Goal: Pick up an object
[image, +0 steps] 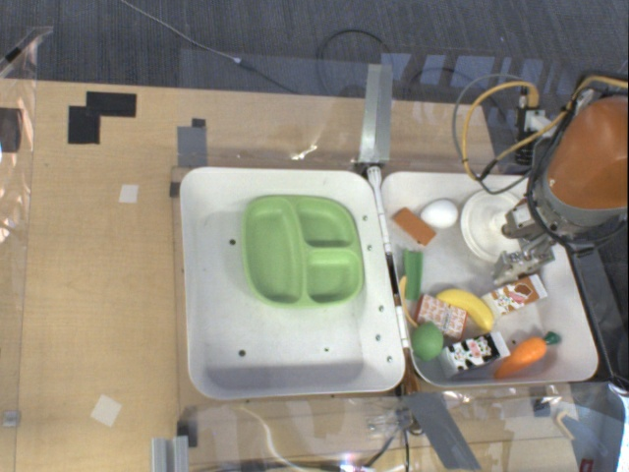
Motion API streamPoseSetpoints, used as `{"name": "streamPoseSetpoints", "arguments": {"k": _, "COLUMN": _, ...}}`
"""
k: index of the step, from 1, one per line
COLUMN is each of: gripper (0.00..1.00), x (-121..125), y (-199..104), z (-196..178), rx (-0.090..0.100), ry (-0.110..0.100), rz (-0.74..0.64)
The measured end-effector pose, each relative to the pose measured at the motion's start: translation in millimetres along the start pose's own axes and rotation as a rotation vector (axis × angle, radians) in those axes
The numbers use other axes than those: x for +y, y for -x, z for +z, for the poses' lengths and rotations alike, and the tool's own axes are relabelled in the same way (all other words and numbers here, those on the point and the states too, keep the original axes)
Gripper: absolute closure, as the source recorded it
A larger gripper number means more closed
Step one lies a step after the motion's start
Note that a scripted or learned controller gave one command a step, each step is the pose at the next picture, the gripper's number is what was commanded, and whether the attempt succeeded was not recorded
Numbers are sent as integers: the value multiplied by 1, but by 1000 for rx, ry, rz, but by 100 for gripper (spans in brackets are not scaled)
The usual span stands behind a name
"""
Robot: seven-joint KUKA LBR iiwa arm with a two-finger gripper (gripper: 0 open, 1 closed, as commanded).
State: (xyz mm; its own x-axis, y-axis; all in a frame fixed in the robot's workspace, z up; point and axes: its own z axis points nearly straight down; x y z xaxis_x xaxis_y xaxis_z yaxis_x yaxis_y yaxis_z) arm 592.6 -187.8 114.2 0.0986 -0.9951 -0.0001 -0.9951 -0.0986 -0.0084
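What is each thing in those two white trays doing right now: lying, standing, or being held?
Green divided plate: flat in the left bin.
White egg: resting loose.
Banana: lying on its side.
Carrot: lying flat.
Small carton: lying below the gripper, not visibly held.

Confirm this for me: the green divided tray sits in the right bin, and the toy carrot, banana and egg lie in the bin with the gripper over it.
One thing is wrong: the green divided tray sits in the left bin, as the camera view shows. The rest stands: the toy carrot, banana and egg lie in the right bin, where the gripper hangs.
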Motion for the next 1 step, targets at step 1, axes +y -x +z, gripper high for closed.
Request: {"name": "streamPoseSetpoints", "arguments": {"k": 1, "gripper": 0, "x": 0, "y": 1, "z": 1, "rx": -1, "ry": 1, "rz": -1}}
